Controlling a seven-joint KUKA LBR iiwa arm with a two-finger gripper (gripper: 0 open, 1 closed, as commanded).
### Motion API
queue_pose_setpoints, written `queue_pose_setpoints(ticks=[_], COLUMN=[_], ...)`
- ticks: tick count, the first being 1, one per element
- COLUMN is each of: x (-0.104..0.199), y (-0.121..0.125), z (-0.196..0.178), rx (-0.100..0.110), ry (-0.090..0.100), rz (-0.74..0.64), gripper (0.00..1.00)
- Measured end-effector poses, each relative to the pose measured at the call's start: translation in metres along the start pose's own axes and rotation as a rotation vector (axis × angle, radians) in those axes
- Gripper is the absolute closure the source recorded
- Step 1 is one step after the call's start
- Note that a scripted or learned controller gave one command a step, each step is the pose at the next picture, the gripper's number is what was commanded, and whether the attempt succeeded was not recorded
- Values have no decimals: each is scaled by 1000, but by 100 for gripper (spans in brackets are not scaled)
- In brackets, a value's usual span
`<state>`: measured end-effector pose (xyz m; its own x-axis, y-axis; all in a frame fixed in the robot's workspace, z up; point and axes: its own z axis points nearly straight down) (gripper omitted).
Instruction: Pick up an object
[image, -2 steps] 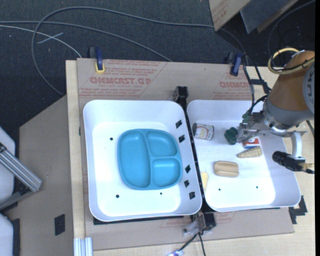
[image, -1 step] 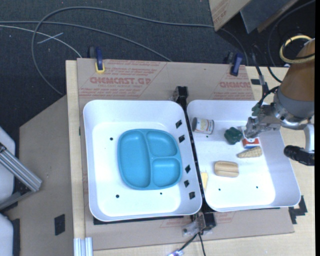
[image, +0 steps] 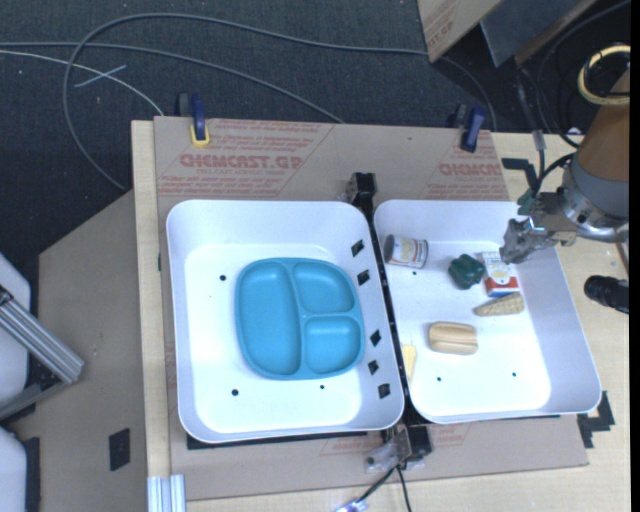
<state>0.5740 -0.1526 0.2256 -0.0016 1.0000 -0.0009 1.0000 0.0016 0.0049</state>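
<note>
You have the jaws (image: 517, 243) hanging over the right bin's (image: 560, 385) far right side; how far they stand open cannot be told, and nothing shows between them. The red-and-white packet (image: 500, 274) lies just below and slightly left of them. The dark green lump (image: 465, 270) sits further left, the bread roll (image: 453, 338) lower left.

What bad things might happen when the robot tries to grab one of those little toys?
The green toy, the red and white box and the corn sit crowded together right by the gripper, so it might bump or catch two at once. The small can lies on its side and may roll away. The bun looks rounded and could slip.
</note>
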Motion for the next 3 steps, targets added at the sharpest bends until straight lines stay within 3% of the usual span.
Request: queue_pose_setpoints(ticks=[3], x=[176], y=[16], z=[6], rx=[8], ry=[4], rz=[-5], gripper=[100])
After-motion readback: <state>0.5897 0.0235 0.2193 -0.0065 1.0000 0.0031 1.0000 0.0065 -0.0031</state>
